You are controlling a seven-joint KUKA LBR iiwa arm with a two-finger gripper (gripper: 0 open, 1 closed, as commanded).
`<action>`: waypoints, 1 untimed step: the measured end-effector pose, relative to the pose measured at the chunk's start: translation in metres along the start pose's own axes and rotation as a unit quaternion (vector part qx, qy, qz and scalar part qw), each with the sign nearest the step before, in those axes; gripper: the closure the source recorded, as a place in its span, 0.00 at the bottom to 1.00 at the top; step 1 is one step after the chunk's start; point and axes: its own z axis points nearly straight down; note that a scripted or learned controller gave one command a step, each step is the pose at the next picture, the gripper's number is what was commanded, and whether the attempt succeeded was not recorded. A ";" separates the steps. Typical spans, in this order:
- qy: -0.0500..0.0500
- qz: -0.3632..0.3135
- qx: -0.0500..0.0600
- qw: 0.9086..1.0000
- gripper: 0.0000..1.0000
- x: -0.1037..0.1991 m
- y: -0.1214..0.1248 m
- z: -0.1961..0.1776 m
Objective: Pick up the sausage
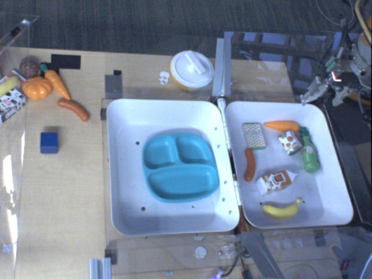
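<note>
Two white bins w/ contents. Right bin (334, 156): sausage (250, 164) at 9 o'clock near the left wall, lying free; carrot (282, 125) and green bottle (308, 154) toward 1–3, banana (281, 208) at 6. Left bin (125, 167): blue tray (181, 166) at centre. Gripper (323, 86) hovers beyond the right bin's 1 o'clock corner; claw state can't be told. Best approach: descend over the sausage's middle, fingers straddling its short axis, clear of the wall.

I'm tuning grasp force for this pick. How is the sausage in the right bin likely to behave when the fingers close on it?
The sausage looks like a smooth, rounded toy, so it is probably light and stiff. Its glossy curved sides may slip from a pinch. Lying flat on the right bin floor, apart from the neighbouring carton, it could roll sideways if nudged.
</note>
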 end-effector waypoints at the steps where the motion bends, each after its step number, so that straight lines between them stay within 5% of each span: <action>1: 0.001 0.002 0.001 1.000 0.00 0.059 -0.007 0.116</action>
